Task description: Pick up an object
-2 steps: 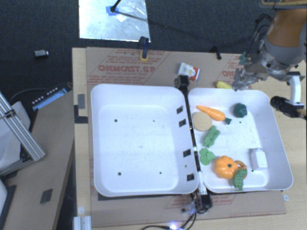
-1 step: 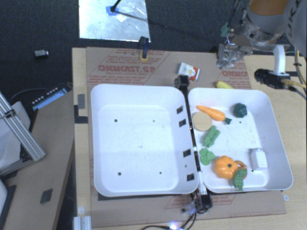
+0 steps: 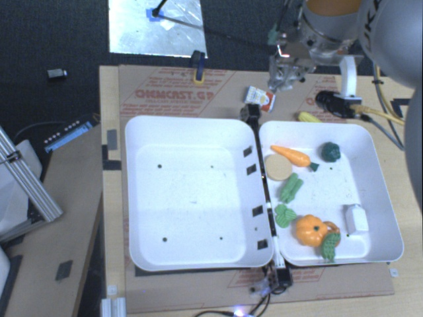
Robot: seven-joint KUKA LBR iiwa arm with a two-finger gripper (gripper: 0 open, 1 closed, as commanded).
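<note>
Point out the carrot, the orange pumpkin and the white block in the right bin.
carrot (image 3: 291,155): camera view, mid-body.
orange pumpkin (image 3: 309,230): camera view, its top.
white block (image 3: 356,219): camera view, upper face.

— What lies beyond the bench?
— Dark carpet floor (image 3: 53,25), with a shiny metal sheet (image 3: 156,17) lying on it.
— And at the left?
— A pale wooden table (image 3: 59,197) carrying an aluminium rail (image 3: 23,177). Brown printed cardboard (image 3: 172,91) covers the bench top.
</note>
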